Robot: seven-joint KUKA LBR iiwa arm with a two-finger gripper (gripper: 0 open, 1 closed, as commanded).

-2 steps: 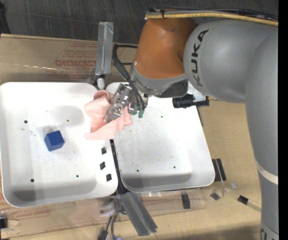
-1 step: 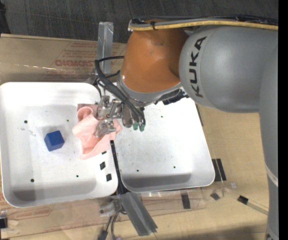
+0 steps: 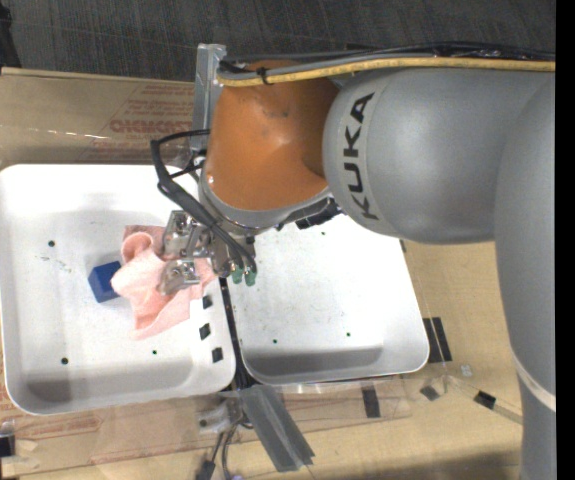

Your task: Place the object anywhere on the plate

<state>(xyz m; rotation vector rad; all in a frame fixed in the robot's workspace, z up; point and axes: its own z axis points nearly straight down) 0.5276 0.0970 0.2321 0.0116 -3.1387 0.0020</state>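
Pink cloth (image 3: 152,288) lay crumpled in the left bin (image 3: 27,368), toward that bin's right half and near the divider where the two bins met. A blue block (image 3: 105,281) rested against the cloth's left edge, touching it or very nearly so (the contact line was hidden by a fold). The cloth spread downward and to the right from an upper lobe to a flatter flap near the lower part of the pile.

The gripper (image 3: 182,258) was positioned directly over the right portion of the cloth, its metal body low against the fabric. Whether the fingers were spread or closed could not be determined, because the tips were lost against the cloth and the gripper body. No fabric could be confirmed between them.

The arm (image 3: 437,128) entered from the right and crossed above the right bin (image 3: 387,348); its orange band (image 3: 262,138) sat above the wrist, over the upper edge of the two bins. Black cables (image 3: 172,163) looped from the wrist down toward the gripper.

Both bins sat on a brown cardboard sheet (image 3: 67,108). Small dark marks dotted the bin floors, and short black tape strips (image 3: 205,330) ran along the divider.
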